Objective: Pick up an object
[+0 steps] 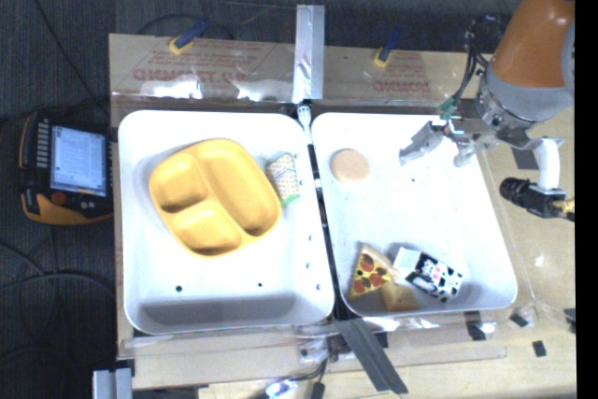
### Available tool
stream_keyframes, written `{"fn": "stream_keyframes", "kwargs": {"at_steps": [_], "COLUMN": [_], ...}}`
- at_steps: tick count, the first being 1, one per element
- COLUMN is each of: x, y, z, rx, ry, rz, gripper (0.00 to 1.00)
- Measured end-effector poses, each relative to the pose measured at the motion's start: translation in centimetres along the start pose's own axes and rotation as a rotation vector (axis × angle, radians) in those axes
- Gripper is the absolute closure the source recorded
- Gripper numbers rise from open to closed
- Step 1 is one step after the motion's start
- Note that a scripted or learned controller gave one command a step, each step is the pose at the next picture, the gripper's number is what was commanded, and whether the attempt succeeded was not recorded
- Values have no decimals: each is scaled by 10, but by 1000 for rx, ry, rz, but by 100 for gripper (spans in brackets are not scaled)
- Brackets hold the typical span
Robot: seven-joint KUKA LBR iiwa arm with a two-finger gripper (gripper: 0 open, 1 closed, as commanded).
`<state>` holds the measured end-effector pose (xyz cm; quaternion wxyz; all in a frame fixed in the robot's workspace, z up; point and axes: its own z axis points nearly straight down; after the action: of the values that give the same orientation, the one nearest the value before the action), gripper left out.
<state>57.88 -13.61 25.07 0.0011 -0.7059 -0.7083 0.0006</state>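
My gripper (437, 145) hangs over the upper right part of the right bin (467, 220), fingers spread apart with nothing between them. A round tan cookie (350, 165) lies to its left near the bin's top left. At the bin's front lie a pizza slice (372, 274) and a small black-and-white box (435, 276). In the left bin (149, 294) sits a yellow divided tray (214, 195), with a small wrapped item (284, 175) beside its right edge.
A metal divider (309, 61) stands behind the seam between the bins. A handheld screen device (67, 165) rests left of the bench. The arm's orange band (537, 37) rises at the right, with cables and a black fitting (533, 196) beside the right bin.
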Motion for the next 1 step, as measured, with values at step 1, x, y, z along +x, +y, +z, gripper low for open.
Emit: {"fn": "stream_keyframes", "kwargs": {"at_steps": [1], "x": [8], "y": [33], "z": [-136], "rx": [-2], "ry": [-2], "rz": [-101], "gripper": [0]}}
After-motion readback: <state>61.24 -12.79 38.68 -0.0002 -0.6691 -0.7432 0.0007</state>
